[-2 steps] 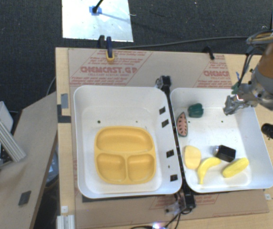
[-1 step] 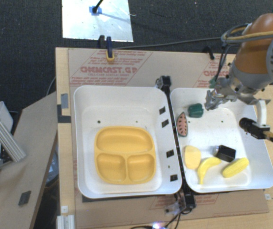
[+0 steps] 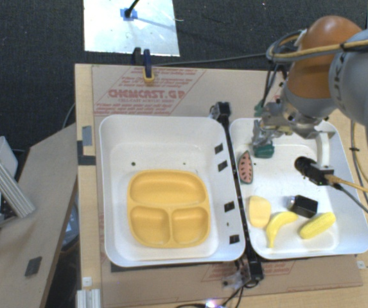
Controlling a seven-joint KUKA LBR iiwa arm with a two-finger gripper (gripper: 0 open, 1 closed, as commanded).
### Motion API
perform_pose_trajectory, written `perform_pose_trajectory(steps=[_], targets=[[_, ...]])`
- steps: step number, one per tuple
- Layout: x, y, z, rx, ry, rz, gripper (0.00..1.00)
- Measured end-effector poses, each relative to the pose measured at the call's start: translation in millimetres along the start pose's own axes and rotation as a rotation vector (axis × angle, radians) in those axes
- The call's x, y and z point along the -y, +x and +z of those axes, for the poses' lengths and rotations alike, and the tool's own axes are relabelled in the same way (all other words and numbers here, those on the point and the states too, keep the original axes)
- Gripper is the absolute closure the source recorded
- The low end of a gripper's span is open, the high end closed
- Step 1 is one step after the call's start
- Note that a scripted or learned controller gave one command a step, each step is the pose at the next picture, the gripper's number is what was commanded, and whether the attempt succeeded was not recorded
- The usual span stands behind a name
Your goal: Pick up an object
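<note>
My gripper [image 3: 262,144] hangs over the far left part of the right bin [image 3: 344,236], pointing down. A small teal thing [image 3: 264,151] sits right at its lower end; I cannot tell whether it is held or lies on the bin floor. A watermelon slice [image 3: 245,167] lies just left of and below the gripper, against the bin's left wall. Nearer the front lie a pale yellow piece [image 3: 259,211], a banana [image 3: 279,224], a corn cob [image 3: 316,225] and a small black block [image 3: 304,205].
The left bin [image 3: 116,146] holds a yellow divided tray [image 3: 168,207]. The grey arm with its orange band [image 3: 325,50] comes in from the upper right, above the right bin's far edge. A ridge with black clips [image 3: 227,172] separates the bins.
</note>
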State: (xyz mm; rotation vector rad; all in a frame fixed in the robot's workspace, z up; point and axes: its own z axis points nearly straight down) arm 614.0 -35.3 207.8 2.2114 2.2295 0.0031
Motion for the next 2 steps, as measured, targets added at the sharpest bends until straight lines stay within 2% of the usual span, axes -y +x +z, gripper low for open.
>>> perform_pose_trajectory(steps=[2], targets=[[-24, 102, -24, -0.001, -0.001, 0.001, 1.0]])
